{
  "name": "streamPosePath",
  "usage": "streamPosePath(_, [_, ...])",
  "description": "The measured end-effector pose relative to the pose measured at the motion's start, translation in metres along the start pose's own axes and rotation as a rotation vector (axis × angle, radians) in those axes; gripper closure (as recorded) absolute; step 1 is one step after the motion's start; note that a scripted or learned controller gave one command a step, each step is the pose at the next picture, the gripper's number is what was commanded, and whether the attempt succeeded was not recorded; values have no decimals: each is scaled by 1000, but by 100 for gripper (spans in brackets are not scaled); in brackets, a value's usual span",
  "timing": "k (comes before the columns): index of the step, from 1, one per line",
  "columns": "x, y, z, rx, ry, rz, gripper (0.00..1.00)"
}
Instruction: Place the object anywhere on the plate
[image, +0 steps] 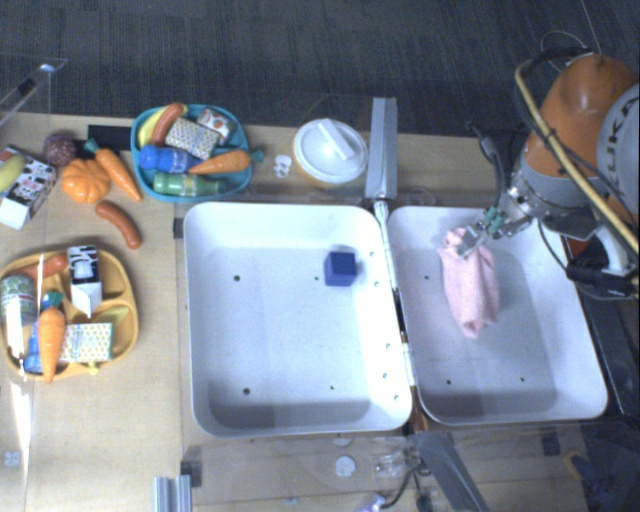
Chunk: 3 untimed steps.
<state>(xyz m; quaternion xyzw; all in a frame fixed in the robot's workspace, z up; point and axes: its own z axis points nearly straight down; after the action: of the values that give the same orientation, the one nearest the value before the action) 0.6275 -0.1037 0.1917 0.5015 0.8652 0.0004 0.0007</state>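
Observation:
A pink cloth hangs in a long fold over the right bin, its upper end bunched at my fingertips. My gripper reaches in from the right and is shut on that top corner of the cloth. The cloth casts a shadow on the bin floor to its right, so it looks lifted. A small blue cube sits on the floor of the left bin, near its upper right. A yellow plate with several toy foods lies on the bench at far left.
A blue bowl of toy foods and a white lidded container stand behind the left bin. Loose toy vegetables lie at the bench's back left. The raised divider runs between the two bins.

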Motion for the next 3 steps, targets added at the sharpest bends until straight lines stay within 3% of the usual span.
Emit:
streamPosePath(1, [0,2,-33,-2,-2,-5,100])
streamPosePath(3, [103,51,-32,-3,-1,-807,100])
